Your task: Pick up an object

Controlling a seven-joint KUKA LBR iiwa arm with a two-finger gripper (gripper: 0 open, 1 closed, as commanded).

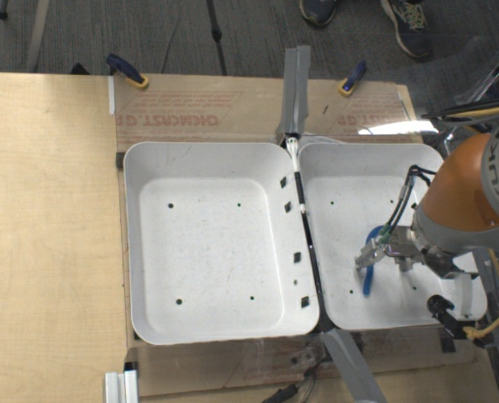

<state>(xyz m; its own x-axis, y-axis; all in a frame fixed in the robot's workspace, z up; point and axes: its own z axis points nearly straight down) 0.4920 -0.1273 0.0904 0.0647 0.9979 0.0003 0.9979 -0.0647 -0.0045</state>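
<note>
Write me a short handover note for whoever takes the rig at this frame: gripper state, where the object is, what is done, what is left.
Gripper: low in the right bin, near its middle; whether it is open or shut is not readable at this angle.
Object: a small blue object sits right at the gripper tip, on or just above the bin floor; contact or a hold cannot be confirmed.
Left bin: nothing to report for this job.
Done: the arm has reached the object.
Left: confirm the grasp, then lift the blue object out. Expect a possible miss and a retry.
</note>
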